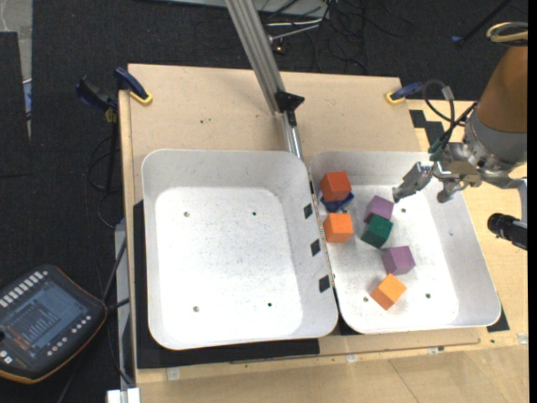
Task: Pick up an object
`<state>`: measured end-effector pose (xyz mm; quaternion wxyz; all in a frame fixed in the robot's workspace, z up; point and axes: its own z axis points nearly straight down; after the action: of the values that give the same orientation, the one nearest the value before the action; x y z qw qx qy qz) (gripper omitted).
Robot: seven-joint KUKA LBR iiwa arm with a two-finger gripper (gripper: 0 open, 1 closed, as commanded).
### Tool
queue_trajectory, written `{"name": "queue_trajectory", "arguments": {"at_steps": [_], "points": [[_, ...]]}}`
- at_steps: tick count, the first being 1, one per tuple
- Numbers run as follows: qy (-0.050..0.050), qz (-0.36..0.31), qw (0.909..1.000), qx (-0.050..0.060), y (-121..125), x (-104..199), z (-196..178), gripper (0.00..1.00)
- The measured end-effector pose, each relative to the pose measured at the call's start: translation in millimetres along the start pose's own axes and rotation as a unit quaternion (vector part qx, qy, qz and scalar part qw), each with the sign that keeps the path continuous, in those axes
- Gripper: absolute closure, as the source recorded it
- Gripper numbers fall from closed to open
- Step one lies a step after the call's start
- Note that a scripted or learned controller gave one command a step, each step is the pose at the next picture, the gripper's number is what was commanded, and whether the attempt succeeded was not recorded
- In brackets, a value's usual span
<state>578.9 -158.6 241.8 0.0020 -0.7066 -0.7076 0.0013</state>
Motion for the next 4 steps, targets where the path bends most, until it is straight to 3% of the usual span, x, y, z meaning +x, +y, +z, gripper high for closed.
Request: {"name": "queue_trajectory", "arguments": {"at_steps": [1, 3, 4], "points": [[-0.001, 0.000, 1.0000, -0.002, 0.8, -0.1, -2.6, 0.00], [0.000, 0.000, 1.0000, 0.001, -2.8, 11.3, 113.5, 0.00], [0.000, 0.001, 1.0000, -0.004, -0.6, 12.1, 145.1, 0.00]]}}
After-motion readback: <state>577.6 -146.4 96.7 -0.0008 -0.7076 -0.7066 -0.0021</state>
